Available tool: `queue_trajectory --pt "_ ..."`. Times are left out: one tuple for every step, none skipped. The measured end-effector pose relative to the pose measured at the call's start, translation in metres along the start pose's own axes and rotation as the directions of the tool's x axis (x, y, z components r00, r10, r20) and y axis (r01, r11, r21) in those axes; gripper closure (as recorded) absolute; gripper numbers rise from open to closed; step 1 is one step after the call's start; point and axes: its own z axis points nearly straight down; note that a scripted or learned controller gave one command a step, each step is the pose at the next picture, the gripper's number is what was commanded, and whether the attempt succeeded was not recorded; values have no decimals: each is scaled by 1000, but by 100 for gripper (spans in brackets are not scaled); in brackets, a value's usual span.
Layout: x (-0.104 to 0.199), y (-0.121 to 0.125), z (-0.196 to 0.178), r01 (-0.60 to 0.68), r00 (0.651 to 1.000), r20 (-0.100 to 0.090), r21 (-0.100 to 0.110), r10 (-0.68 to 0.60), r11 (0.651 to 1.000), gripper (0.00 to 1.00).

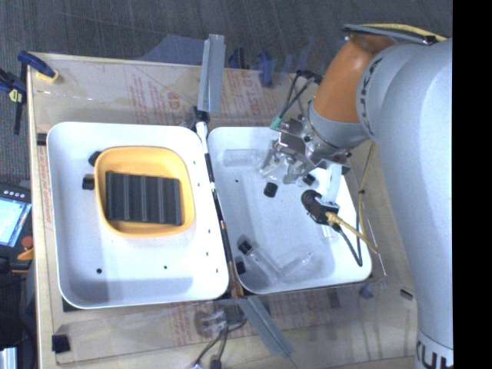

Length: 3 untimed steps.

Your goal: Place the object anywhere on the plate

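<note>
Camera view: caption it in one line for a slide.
KUKA arm's gripper over the right bin; yellow plate in the left bin.

Arm (407, 167): broad, smooth grey casing, rounded in form. An orange band (346, 79) is seen above the wrist. Wrist hardware is made up of small metallic and black parts. Thin black cables are looped beside the band; a yellowish cable (350, 233) is trailed below a black fitting.

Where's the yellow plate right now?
In the camera view, the yellow plate lies in the left bin, toward its back half, with a dark ribbed block on it; the hand is over the right bin.
</note>
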Motion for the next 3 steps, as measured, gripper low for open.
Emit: queue_trajectory --pt "84 18 -24 182 983 2 -5 -182 983 100" --pt "141 19 0 475 880 4 -3 -475 880 100" --pt "141 19 0 475 880 4 -3 -475 880 0"
